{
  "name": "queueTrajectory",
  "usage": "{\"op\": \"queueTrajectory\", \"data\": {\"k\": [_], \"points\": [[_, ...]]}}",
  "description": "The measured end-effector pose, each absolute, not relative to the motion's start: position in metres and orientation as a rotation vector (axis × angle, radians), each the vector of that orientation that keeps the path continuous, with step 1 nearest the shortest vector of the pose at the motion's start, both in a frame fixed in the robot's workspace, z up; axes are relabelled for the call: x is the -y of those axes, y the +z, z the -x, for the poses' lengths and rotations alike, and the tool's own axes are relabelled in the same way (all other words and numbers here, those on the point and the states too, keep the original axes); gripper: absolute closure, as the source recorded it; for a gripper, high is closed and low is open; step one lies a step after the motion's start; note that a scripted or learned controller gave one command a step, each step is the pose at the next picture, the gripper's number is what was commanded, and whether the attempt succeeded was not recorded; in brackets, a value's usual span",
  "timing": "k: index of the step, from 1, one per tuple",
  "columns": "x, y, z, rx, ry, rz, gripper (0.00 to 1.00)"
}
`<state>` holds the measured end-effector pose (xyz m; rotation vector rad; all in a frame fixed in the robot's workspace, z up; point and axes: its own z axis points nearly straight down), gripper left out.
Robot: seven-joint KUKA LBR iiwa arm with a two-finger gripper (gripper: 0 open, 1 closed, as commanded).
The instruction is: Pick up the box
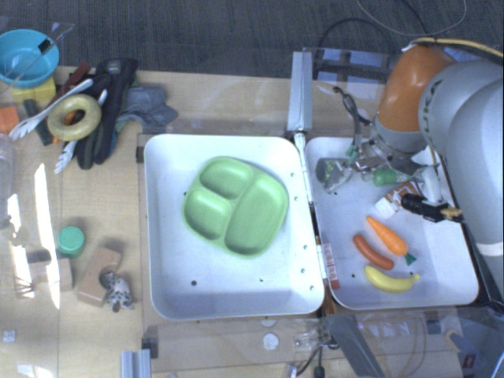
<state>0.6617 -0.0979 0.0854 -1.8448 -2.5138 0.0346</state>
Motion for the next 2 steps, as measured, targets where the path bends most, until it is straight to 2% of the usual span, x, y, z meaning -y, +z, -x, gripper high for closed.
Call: {"op": "queueTrajectory", "data": {"k": [2], "points": [[0.0999, 0.0854, -0.6632, 2.578, 0.029, 1.763, 0.00]]}}
